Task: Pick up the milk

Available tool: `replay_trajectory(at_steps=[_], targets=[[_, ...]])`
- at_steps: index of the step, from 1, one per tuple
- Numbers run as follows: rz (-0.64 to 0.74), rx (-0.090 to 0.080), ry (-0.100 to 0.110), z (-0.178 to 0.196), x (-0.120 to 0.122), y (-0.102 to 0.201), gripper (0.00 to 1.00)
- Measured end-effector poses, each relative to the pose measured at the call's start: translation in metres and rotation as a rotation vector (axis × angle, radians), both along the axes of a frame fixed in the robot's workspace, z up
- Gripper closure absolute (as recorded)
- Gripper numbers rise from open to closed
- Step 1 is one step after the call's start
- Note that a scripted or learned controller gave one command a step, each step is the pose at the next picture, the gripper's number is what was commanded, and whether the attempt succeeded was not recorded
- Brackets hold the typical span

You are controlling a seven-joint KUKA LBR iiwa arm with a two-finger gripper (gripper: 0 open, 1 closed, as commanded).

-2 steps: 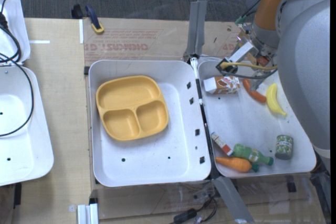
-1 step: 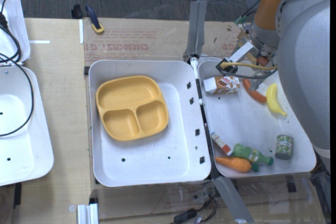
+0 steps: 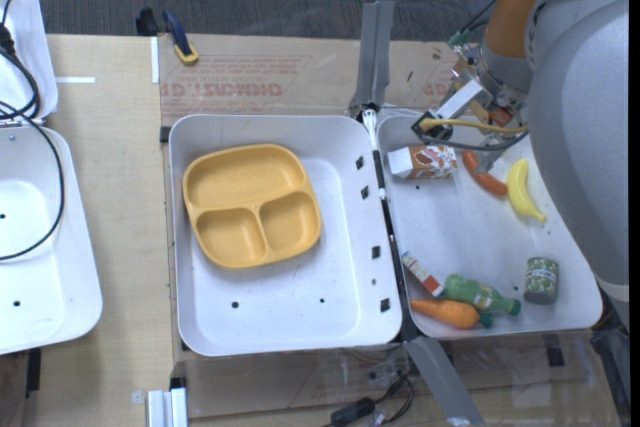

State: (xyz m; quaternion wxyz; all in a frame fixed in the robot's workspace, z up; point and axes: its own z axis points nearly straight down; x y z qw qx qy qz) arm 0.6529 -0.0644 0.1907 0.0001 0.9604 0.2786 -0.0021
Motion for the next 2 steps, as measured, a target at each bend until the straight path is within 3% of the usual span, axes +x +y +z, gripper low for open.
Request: replay_trajectory(at_steps=[2], targets=[[0.0,0.0,0.0,0.0,0.0,0.0,0.0]])
